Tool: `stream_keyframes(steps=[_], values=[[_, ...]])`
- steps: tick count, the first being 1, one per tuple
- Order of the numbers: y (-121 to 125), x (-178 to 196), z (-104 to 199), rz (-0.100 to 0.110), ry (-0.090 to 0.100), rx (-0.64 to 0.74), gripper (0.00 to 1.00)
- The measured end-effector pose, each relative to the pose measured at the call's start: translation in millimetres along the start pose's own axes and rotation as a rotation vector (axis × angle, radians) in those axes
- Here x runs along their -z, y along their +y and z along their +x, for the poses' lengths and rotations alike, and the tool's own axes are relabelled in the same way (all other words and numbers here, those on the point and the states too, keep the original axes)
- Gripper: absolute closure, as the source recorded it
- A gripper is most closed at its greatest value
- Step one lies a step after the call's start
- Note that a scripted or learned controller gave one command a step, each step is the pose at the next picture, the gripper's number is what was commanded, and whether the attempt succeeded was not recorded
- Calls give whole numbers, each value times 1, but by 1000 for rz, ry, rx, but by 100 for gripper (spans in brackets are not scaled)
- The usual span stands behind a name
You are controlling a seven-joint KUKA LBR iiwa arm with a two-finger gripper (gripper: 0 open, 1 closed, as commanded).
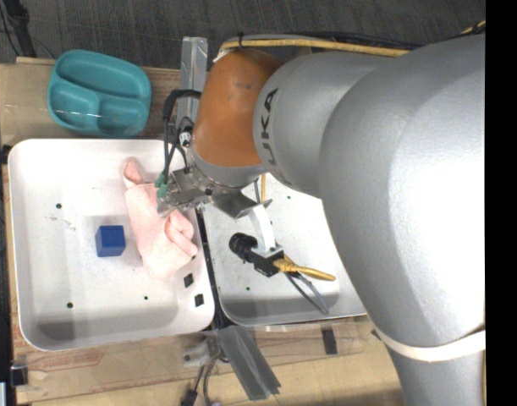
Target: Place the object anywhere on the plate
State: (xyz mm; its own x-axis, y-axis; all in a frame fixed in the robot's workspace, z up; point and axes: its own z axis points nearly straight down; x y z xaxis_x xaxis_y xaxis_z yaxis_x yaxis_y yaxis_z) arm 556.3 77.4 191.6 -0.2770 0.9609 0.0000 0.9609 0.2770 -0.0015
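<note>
Gripper (175, 194) over pink cloth (161, 227) (perhaps touching), blue block (110, 240) apart.

Teal divided plate (99, 92) sits upright on bench, beyond left bin's far-left corner.

One camera sat high above the surface (4, 83) and looked down at a slant on two white bins, the left bin (30, 227) and the right bin (326, 244), side by side. It was quite near, so the big grey arm (393, 167) coming in from the right hid much of the right bin. A strip of dark floor (241, 7) ran along the top.
</note>
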Motion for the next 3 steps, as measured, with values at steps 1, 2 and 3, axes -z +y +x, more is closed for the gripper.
stream_keyframes(steps=[1,2,3], values=[[7,-11,56,4,0,33,100],[-18,-6,142,4,0,57,100],[-13,-1,52,3,-1,9,100]])
